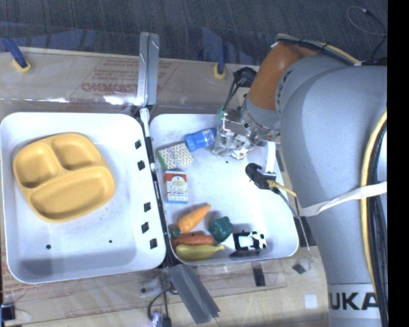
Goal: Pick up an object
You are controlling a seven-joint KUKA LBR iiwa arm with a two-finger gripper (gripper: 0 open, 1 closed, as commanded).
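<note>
Two white bins sit side by side on my surface; the left bin [13,264] carries a yellow divided plate [63,176], and the right bin [286,251] holds the clutter I have to choose from. My gripper [232,142] is low over the right bin's 12 o'clock edge, with the grey arm [327,148] coming in from 3 o'clock. A blue cup [200,139] lies on its side just beside the gripper, at its 9 o'clock. Whether the fingers are released or clenched I cannot tell from this angle, since the metal parts blur together, and I see nothing between them, so I count no object as picked.

At 10 o'clock in the bin lies a patterned packet [175,157], and just below it a small red-and-white box [176,187]. Down at 6 o'clock a carrot [194,218], a dark green piece [220,228], a red item [193,239] and a banana [199,251] crowd together, with a black-and-white toy [249,242] near them at 5 o'clock.

My read: the approach looks made, but the grasp and lift are all left to do. The cup is the likeliest target.
</note>
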